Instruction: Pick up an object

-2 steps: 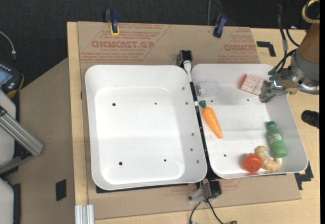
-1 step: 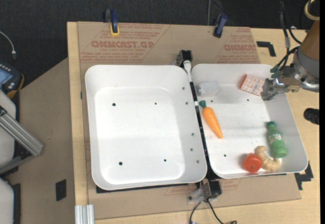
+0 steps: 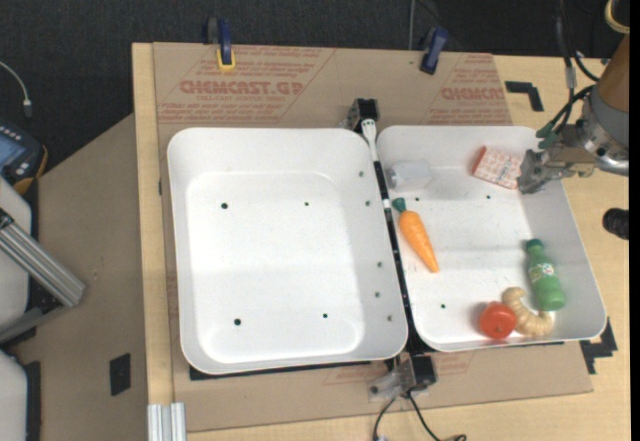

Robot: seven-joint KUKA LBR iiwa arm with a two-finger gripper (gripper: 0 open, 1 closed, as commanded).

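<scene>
The right bin (image 3: pixel 470 229) holds several objects. An orange carrot (image 3: pixel 419 240) lies by its left wall, with a small clear cup (image 3: pixel 408 174) above it. A pink patterned packet (image 3: pixel 496 166) lies at the bin's far right. A green bottle (image 3: pixel 545 275), a red tomato (image 3: pixel 497 321) and a beige curled piece (image 3: pixel 530 314) sit near the front right corner. My gripper (image 3: pixel 533 173) hangs over the bin's right edge, just right of the pink packet, with nothing visibly held.
The left bin (image 3: pixel 270 249) lies beside the right one, joined along a black hinge strip (image 3: pixel 385 219). Blue clamps (image 3: pixel 222 37) (image 3: pixel 433 49) hold the cardboard base at the back. Cables trail behind the arm (image 3: pixel 612 124) at the right.
</scene>
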